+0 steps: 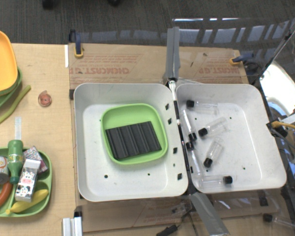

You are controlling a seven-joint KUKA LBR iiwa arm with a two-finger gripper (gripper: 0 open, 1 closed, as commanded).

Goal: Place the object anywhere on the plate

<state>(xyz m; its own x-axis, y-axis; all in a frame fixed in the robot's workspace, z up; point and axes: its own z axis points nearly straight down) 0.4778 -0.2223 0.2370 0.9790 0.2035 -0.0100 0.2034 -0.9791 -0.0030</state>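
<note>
A square green plate [132, 108] with rounded corners sits in the left white bin [88, 173], slightly left of the bin's middle. A dark grey ribbed rectangular object [135, 139] lies flat on the plate, covering most of its inner area and tilted a little. The right white bin [253, 163] holds several clear vials with black caps, among them one near the back [202, 104], one in the middle [212, 128] and one along the front wall [215, 181].
On the wooden bench to the left stand stacked yellow and green dishes [0, 65], a small pink item [44, 99] and a green tray of toy food [19, 183]. Clamps [77, 50] hold the cardboard sheet behind the bins. Cables hang at the right edge [285, 124].
</note>
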